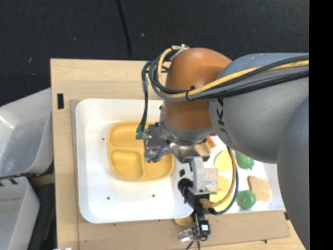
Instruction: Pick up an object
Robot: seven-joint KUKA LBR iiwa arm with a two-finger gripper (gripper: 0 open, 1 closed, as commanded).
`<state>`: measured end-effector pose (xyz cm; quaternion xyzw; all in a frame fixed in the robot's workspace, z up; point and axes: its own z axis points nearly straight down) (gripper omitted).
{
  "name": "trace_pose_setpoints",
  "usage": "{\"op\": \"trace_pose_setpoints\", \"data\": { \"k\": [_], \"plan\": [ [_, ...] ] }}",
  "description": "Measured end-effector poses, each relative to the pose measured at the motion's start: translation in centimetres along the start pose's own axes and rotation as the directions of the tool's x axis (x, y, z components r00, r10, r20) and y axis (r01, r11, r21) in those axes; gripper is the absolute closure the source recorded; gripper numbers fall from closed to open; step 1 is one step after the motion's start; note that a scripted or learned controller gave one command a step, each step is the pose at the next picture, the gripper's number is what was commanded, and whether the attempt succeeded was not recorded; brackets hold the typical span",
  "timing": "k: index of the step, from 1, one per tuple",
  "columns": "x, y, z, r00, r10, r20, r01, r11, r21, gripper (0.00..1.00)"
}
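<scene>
Hovering: end effector (pixel 162 151) over yellow divided tray (pixel 130 152) | finger state: cannot tell

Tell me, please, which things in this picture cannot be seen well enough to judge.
- Claw: hidden under the orange wrist in the camera view; open or shut cannot be told.
- Yellow divided tray: its right part is covered by the wrist.
- Green objects and tan piece: small, partly behind the grey arm; what they are is unclear.
- White bin: its right side is hidden by the arm.
</scene>
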<state>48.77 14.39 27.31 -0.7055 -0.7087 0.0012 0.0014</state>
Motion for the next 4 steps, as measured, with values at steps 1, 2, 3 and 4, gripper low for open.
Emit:
{"op": "trace_pose_setpoints", "data": {
  "k": [1, 2, 3, 4],
  "plan": [
    [8.3, 0.2, -7.3, 1.000, -0.008, -0.005, 0.008, 1.000, -0.010, 1.00],
    [7.7, 4.5, -19.3, 1.000, -0.001, -0.005, 0.001, 1.000, -0.019, 1.00],
    [4.7, 0.0, -14.8, 1.000, 0.006, 0.003, -0.006, 1.000, 0.001, 1.00],
    [0.8, 0.2, -12.7, 1.000, 0.007, 0.003, -0.007, 1.000, -0.002, 1.00]
  ]
}}
